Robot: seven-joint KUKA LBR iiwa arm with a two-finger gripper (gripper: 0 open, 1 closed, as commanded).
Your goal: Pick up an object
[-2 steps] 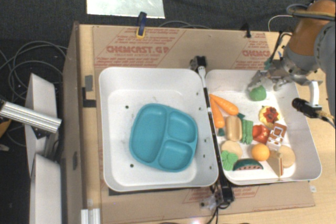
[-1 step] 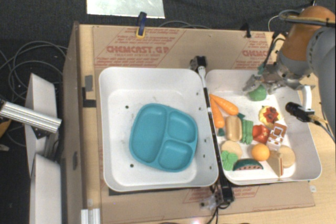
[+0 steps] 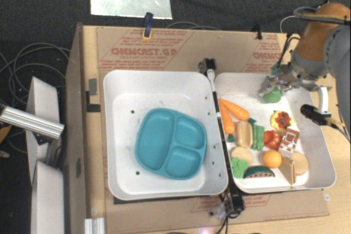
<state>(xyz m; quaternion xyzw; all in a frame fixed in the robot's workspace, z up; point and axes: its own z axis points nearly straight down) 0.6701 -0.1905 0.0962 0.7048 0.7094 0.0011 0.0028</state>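
The gripper (image 3: 272, 89) sits low at the far edge of the right bin (image 3: 318, 172), its fingers closed narrowly around a small green toy (image 3: 271, 96), with bare white floor around that spot. The rest of the bin is crowded nearer me: a smooth orange carrot (image 3: 235, 109), a round orange (image 3: 271, 159), a watermelon slice (image 3: 259, 172) and other plastic food packed close together. The left bin (image 3: 118, 97) holds a glossy teal divided plate (image 3: 170, 142), with open floor along its walls.
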